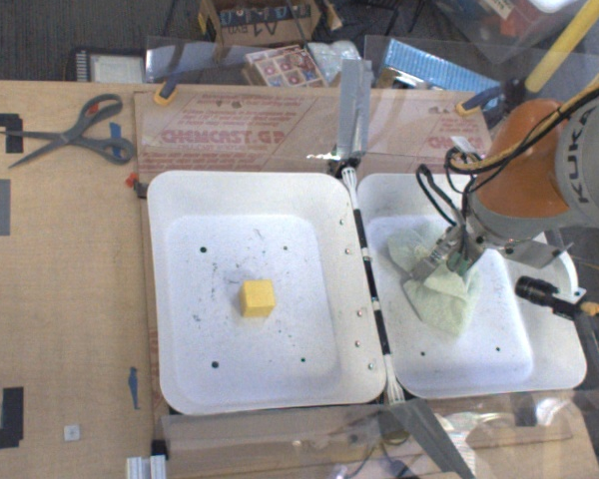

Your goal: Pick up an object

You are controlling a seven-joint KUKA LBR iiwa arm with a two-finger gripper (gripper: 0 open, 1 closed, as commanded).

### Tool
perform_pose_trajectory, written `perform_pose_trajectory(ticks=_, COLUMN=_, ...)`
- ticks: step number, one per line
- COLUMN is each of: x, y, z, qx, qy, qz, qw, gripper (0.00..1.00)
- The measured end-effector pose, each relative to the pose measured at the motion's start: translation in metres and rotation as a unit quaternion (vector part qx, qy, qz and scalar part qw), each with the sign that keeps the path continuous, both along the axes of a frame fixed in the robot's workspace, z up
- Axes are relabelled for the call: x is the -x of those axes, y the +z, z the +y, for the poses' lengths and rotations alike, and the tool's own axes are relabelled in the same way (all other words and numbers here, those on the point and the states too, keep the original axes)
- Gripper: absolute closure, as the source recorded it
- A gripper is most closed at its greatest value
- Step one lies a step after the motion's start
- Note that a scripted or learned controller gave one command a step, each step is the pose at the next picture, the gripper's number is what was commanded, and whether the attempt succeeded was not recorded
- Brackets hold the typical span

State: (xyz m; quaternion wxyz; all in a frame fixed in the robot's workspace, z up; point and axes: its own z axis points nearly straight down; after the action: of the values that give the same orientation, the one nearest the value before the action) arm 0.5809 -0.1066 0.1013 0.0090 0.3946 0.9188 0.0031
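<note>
A pale green cloth lies crumpled in the right bin, toward its left half. My gripper is down on the cloth's upper part, and the orange-banded wrist stands above and to its right. A small yellow cube sits alone near the middle of the left bin, well away from the gripper.
A grey metal post rises behind the seam between the bins. A cardboard sheet lies behind the left bin, and scissors rest on the bench at the far left. Black cables hang beside the wrist.
</note>
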Motion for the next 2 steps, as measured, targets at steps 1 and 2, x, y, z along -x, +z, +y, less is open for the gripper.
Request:
perform_pose_trajectory(ticks=1, x=-0.026, y=0.084, z=0.09, qx=-0.0023, qy=-0.185, qz=0.007, qw=0.9827, gripper=1.0)
perform_pose_trajectory(ticks=2, x=0.006, y=-0.012, z=-0.002, qx=0.0002, qy=-0.017, qz=0.005, qw=0.9998, gripper=1.0)
